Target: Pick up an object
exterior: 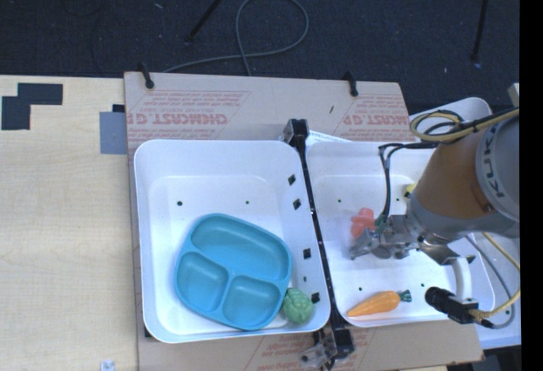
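In the right bin [339, 191] a small red-orange object [364, 222] lies near the middle, and an orange toy carrot [374, 303] with a green top lies by the front wall. My gripper [362, 246] reaches in from the right, low over the bin floor, just below the red object and touching or nearly touching it. Its grey metal parts blur together. The arm's orange band [450, 178] covers the bin's right part.
The left bin [161, 191] holds a blue divided plate [233, 270] and a green round toy [297, 307] at its front right corner. A black divider [307, 216] separates the bins. Cables [399, 153] run over the right bin's back.
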Available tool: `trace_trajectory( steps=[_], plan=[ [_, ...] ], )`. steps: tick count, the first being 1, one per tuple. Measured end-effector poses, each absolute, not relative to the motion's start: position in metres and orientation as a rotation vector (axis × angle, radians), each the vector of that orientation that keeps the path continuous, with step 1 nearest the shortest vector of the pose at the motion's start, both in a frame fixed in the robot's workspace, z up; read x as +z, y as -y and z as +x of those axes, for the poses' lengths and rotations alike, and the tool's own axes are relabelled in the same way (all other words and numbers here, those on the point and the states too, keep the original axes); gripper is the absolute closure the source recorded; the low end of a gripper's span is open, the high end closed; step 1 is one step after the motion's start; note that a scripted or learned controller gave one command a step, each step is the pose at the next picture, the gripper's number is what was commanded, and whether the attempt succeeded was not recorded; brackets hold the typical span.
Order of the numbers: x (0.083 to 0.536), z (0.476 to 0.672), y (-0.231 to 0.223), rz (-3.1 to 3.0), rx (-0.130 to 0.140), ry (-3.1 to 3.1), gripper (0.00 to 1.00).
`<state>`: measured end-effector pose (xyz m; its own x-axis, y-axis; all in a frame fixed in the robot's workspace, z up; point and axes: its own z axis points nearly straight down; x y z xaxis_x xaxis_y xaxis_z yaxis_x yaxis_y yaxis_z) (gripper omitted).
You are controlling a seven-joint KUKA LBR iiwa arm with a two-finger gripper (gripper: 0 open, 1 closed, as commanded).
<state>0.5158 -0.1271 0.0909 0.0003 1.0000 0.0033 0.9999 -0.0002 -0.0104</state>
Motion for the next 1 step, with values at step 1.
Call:
trace_trajectory(
  steps=[1],
  plan=[
    [0.1043, 0.5169, 0.1293, -2.226, 0.005, 2.208, 1.0]
  ],
)
